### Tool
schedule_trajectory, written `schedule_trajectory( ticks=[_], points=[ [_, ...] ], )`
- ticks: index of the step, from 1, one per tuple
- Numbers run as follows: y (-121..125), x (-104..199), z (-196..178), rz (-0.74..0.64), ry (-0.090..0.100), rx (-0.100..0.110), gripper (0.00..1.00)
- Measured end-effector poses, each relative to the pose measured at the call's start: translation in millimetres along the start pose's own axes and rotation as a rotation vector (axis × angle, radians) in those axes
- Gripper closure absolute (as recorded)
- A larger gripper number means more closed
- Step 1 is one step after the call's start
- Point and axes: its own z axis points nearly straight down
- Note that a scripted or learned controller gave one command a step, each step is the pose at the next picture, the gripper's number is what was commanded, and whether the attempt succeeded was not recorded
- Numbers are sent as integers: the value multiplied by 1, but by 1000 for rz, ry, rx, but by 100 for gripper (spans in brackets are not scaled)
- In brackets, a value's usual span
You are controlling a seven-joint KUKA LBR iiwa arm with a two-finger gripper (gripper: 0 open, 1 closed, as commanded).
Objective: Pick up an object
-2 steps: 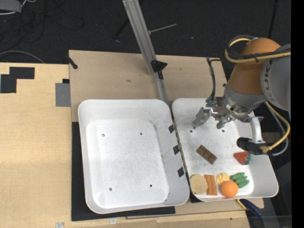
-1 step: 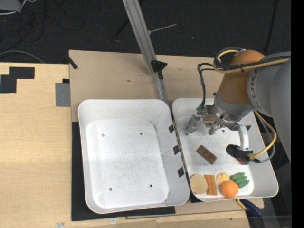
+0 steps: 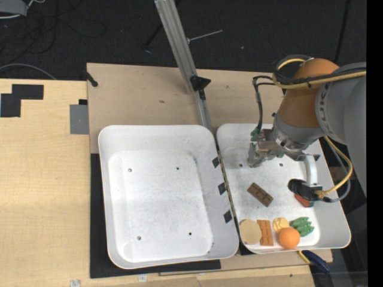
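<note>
Camera view, for your record: gripper (image 3: 258, 158) low over the right bin (image 3: 335, 235), near its far left part; whether it stands parted or closed, you cannot tell; nothing visibly between its tips. Brown block (image 3: 260, 194) nearer, apart; biscuit (image 3: 250, 231), orange ball (image 3: 289, 238), green piece (image 3: 303, 225) clustered along the near wall, likely awaiting picking; left bin (image 3: 111, 137) alongside on the desk (image 3: 137, 94).

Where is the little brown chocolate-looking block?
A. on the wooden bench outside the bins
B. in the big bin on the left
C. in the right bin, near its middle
C: the brown block lies on the floor of the right bin, above the row of toy food.
</note>
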Motion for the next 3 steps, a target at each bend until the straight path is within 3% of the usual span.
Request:
schedule_trajectory(
  ticks=[2, 3],
  points=[
    [-1, -4, -121, -7, -2, -8, 100],
    [-1, -6, -138, -10, -1, -4, 100]
  ],
)
